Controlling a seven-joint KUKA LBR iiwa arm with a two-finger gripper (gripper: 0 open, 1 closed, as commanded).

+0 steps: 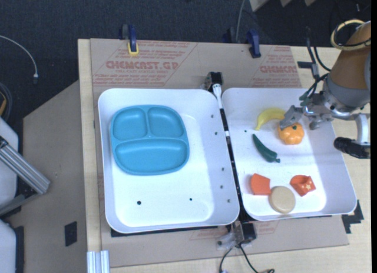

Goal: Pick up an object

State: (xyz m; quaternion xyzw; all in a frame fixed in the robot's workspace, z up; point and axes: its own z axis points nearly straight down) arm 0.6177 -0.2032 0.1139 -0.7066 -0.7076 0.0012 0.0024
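Two white bins are seen on the tabletop [177, 60].
The tool [301, 116] is poised over an orange pepper [291, 135] in the right bin [330, 207], beside a banana [269, 116]; its opening cannot be told.

You were looking at a robotics lab or test cell, not a home. The bench [177, 60] was a board still in its printed protective film, held at the far edge by blue clamps [131, 35]. Two shallow white bins [165, 213] sat side by side on it, bolted through a black centre strip [227, 142]. Loose cables [23, 54] trailed over dark carpet [65, 7], and what was probably aluminium framing [20, 163] stood at the left edge.
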